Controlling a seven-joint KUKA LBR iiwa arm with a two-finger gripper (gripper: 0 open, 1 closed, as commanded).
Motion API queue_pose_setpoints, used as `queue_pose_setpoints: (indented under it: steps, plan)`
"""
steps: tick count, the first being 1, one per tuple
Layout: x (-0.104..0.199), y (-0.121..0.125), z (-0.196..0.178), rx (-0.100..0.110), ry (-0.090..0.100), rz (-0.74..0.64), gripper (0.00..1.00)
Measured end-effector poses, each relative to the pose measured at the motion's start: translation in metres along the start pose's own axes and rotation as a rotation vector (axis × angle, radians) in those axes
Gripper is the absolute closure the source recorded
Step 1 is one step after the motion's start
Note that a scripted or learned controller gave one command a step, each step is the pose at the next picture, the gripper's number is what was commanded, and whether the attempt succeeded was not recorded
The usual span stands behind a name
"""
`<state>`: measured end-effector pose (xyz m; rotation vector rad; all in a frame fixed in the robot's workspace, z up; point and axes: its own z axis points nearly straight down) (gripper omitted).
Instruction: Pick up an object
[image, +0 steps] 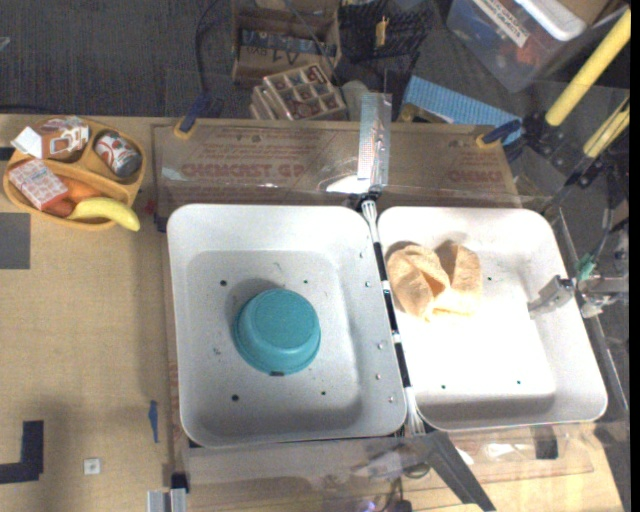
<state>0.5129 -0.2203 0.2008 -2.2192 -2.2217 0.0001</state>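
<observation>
Bins sit side by side on the tabletop (80, 330), and each carries one candidate for the pick. The left bin (200, 240) has a teal bowl (278, 330) lying upside down near its middle, a little toward 7 o'clock; resting on its rim like that, it offers a smooth dome and no free edge, so I judge it the harder thing to pinch. The right bin (500, 380) holds a crumpled tan and yellow cloth (435, 278) up at its 10 o'clock corner, close against the wall it shares with the left bin, its folds raised and easier to catch. At 3 o'clock of the right bin, over the rim, the claw (553, 293) shows as a small metal shape, well apart from both things. Whether it stands wide or narrow I cannot tell.
</observation>
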Motion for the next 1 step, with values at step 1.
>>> queue_pose_setpoints:
  steps: [1]
  plan:
    - [-0.005,0.0191,-0.0325,-0.004,-0.003,-0.027,0.0]
